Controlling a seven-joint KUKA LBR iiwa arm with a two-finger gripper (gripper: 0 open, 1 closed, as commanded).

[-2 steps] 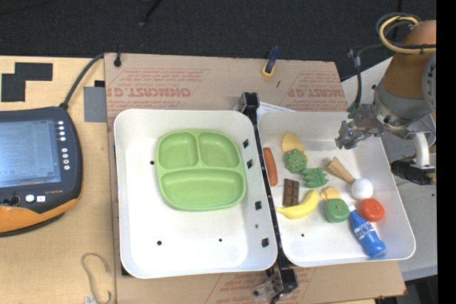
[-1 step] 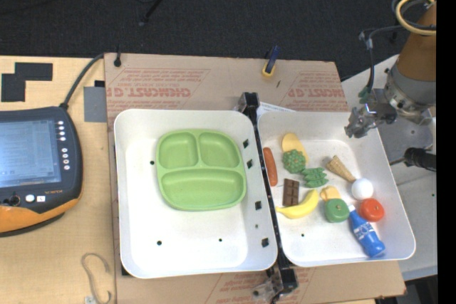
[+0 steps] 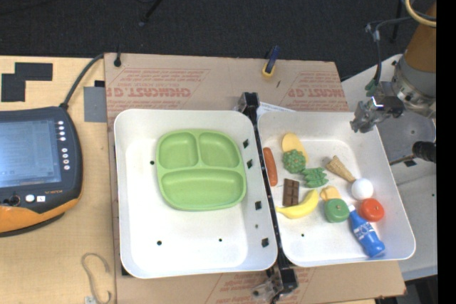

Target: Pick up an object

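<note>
Nothing is picked up yet. The gripper (image 3: 362, 119) waits by the right bin (image 3: 395, 174); I cannot tell its jaws. The toys (image 3: 324, 189) lie untouched.

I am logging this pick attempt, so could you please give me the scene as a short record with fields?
left bin: holds a green divided plate
right bin: holds toy food
items near divider: sausage, chocolate bar, banana
items at near right corner: blue bottle, red tomato, white egg
other items: corn, ice cream cone
gripper: above the right bin's far right corner, holding nothing visible
left of bins: tablet
</note>
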